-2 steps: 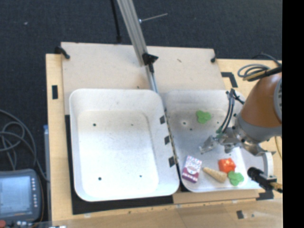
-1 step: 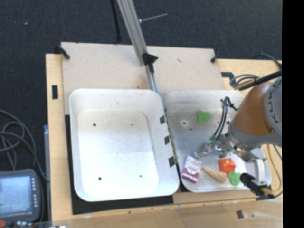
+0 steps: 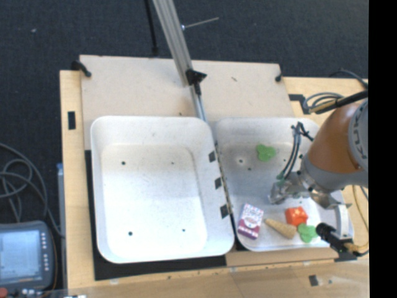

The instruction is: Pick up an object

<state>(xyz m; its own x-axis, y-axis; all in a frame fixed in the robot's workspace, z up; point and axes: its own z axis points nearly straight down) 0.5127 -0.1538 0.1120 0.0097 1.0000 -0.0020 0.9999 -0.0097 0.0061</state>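
Orange, the small block (image 3: 296, 216) is seen in the right bin (image 3: 239, 138), near its front edge, just right of the gripper (image 3: 279, 193). Whether the jaws are open cannot be told. They should be centred over the block before descent, clear of the beige cone (image 3: 281, 228).
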